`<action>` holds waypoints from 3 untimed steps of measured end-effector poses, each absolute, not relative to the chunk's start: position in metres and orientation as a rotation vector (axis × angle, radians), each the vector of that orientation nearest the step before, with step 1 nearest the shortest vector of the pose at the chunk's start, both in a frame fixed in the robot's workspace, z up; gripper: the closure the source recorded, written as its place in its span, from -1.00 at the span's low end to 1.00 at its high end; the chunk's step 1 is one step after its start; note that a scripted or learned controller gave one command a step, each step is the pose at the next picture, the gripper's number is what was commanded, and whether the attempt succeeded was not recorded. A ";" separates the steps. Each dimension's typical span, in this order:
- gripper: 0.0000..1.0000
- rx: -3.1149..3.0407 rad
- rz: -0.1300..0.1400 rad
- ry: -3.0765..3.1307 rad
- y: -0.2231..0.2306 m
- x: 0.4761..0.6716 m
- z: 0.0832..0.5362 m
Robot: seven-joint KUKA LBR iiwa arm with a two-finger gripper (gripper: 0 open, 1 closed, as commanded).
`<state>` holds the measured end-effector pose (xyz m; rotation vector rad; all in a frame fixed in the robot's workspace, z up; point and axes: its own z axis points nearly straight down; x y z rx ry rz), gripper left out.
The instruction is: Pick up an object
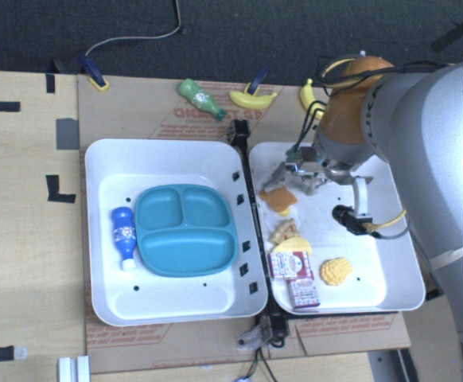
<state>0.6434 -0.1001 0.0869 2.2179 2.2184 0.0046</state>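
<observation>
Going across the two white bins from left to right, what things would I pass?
Blue bottle → blue divided plate → red and white cartons → yellow corn cob. The gripper hangs above the right bin's far end.

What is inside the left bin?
The left bin holds a blue divided plate and a blue bottle lying beside it. Anything under the plate is covered.

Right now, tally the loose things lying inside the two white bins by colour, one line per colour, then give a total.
Blue: 2, the sectioned blue plastic plate and the small blue bottle with a white cap.
Red and white: 2, the two small printed cartons.
Yellow: 2, the knobbly yellow corn piece and the pale yellow wedge.
Brown or tan: 2, the round bun and the small tan scrap.
Total: 8
</observation>
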 end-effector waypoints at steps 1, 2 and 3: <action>-1.00 2.218 0.005 2.218 -0.098 0.636 0.087; -1.00 2.217 0.006 2.219 -0.099 0.626 0.087; -1.00 2.217 0.005 2.219 -0.097 0.603 0.087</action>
